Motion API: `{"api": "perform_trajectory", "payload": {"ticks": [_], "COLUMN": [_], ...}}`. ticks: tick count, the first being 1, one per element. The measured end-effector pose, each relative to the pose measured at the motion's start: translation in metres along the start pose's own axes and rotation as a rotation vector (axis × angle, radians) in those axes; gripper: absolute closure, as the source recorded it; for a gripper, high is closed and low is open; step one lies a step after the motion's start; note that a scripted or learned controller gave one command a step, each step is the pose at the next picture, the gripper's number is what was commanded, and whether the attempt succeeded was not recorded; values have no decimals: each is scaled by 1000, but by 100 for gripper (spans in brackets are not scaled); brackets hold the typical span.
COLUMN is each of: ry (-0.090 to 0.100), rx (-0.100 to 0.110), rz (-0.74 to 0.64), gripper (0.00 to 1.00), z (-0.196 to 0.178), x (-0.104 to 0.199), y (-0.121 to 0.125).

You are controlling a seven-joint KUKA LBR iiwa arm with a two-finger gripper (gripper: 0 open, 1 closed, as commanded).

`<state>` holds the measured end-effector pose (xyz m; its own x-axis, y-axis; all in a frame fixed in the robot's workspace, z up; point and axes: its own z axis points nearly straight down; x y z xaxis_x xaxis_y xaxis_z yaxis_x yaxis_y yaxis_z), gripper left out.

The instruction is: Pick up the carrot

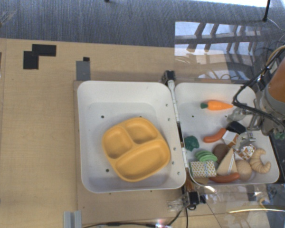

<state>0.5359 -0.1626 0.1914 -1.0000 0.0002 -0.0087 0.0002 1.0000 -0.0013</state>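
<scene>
The carrot [217,105], orange with a green top, lies on its side near the back of the right bin [190,99], apart from the other food. My gripper [241,132] hangs over the middle right of that bin, in front of the carrot and a little to its right. It sits just above the pile of toy food. Nothing can be seen held in it.
A pile fills the right bin's front: an orange-red sausage [214,136], a green vegetable [191,142], green slices [206,156], a cracker [203,168], a cheese wedge [226,163] and a croissant [260,160]. A yellow divided plate [135,148] lies in the left bin [90,127].
</scene>
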Motion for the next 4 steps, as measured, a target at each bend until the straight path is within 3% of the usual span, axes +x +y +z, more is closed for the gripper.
{"api": "perform_trajectory", "payload": {"ticks": [1, 2, 3, 4], "ry": [4, 12, 0, -4], "rx": [-1, 4, -2, 0], "rz": [426, 551, 490, 839], "gripper": [0, 0, 0, 0], "z": [73, 104, 104, 102], "x": [-74, -124, -116, -34], "y": [-3, -5, 53, 4]}}
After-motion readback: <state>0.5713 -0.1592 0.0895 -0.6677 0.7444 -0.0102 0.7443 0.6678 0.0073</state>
